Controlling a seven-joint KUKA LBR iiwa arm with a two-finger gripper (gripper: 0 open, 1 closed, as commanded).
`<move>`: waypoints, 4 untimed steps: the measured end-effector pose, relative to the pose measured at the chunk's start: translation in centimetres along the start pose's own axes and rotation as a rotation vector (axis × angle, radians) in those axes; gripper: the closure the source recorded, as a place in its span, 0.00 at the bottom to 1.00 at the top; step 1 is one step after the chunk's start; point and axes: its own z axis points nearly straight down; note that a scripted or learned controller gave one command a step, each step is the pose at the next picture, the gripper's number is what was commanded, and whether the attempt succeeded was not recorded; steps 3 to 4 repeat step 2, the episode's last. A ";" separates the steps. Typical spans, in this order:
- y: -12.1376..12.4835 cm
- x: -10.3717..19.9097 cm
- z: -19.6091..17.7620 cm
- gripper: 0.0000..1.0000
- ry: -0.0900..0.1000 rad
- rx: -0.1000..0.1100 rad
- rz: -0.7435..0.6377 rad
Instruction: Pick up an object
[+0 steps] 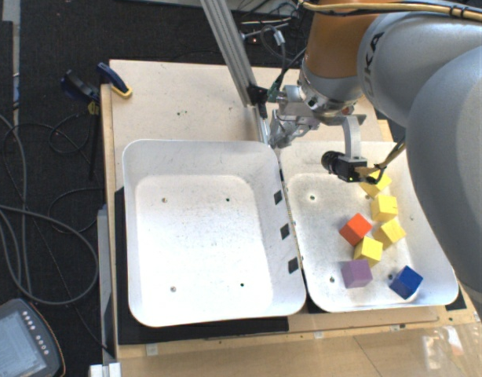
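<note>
Over the far rim where the shallow white plastic left bin [147,210] meets the matching right bin [315,210], the metal two-finger gripper [282,136] is held; whether it is open or closed cannot be told. The small orange cube [356,228] and its yellow, purple and blue neighbours lie well apart from it, in the right bin. A straight descent would likely strike the rim, and a grasp in so tight a cluster could be jammed by neighbours.

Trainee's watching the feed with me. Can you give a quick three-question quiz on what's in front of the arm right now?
1. True or false: the purple block lies in the right bin.
2. Which block lies closest to that bin's near right corner? A. orange block B. blue block C. purple block
3. One word: does the claw hang over the far or the near end of the line where the left bin meets the right bin?

Key: 1. True. 2. B. 3. Far.
</note>
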 end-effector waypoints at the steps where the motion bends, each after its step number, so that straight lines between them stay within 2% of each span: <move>1: -0.2 5.5 0.8 1.00 0.000 0.004 0.000; 2: -0.1 5.1 0.7 0.00 -0.003 0.004 0.005; 4: -0.1 5.1 0.7 0.00 -0.003 0.004 0.005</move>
